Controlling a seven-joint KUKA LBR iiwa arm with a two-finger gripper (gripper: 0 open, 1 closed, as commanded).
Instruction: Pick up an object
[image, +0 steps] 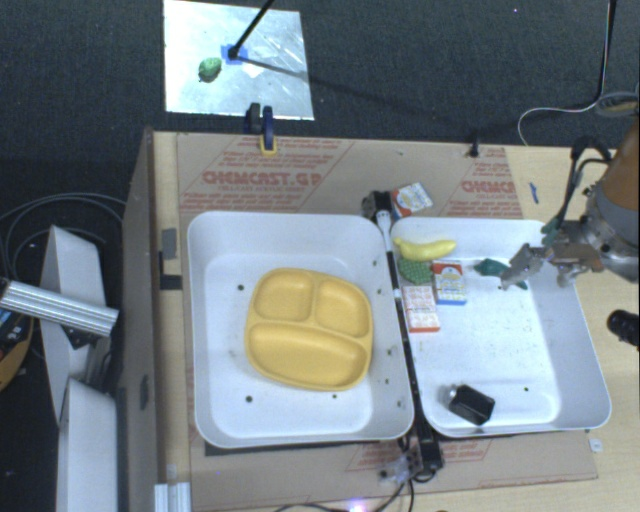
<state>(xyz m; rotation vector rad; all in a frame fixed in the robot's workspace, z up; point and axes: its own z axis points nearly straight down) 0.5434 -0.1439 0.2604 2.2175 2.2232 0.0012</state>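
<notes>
My gripper (542, 274) hangs over the upper right part of the right bin (500, 345), open, with nothing between its fingers. A small teal object (489, 266) lies just left of the left finger (517, 270); I cannot tell if they touch. Further left, near the bin's upper left corner, lie a yellow banana (425, 248), a green piece (414, 271) under it, a red and white box (449, 282) and a second small box (420, 309). A black object (471, 403) rests near the bin's front edge.
The left bin (205, 300) holds a yellow divided plate (308, 328). A small carton (411, 198) lies on the cardboard behind the bins. A divider rail (398, 320) runs between the bins. Cables hang at the far right.
</notes>
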